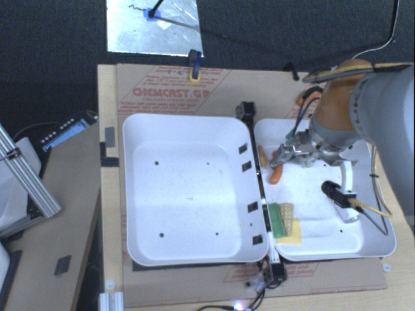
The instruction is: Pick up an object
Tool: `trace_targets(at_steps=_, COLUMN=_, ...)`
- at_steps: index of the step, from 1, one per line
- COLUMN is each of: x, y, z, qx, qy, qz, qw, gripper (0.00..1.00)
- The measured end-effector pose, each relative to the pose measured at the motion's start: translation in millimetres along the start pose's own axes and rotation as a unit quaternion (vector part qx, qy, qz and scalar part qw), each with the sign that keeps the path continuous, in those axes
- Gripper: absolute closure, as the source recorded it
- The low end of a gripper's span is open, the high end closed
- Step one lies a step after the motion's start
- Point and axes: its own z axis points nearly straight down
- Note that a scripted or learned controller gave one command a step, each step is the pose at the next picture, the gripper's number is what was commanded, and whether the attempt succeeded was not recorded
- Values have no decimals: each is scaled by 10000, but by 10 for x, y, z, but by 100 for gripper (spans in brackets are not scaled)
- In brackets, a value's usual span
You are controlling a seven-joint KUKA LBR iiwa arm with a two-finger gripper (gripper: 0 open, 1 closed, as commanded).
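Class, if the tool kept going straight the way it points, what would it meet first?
Most likely the orange piece just ahead of the tool, though depth is unclear.

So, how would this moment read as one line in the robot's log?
gripper: over right bin, by orange piece | hold: none seen | sponge: same bin, near corner by divider

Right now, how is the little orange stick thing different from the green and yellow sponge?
The small orange stick-shaped piece is thin and one colour; the green and yellow rectangular sponge is flat, blocky and two-coloured. The sponge is clearly bigger than the orange piece. The orange piece lies close to the gripper; the sponge lies farther off, near the front edge. Both lie in the right white bin, by its left wall.
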Motion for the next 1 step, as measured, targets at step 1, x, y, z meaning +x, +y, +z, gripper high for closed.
trace_targets(at_steps=1, x=12, y=25, z=-116, qx=-26, qy=5, qz=-13, qw=10000, gripper=100)
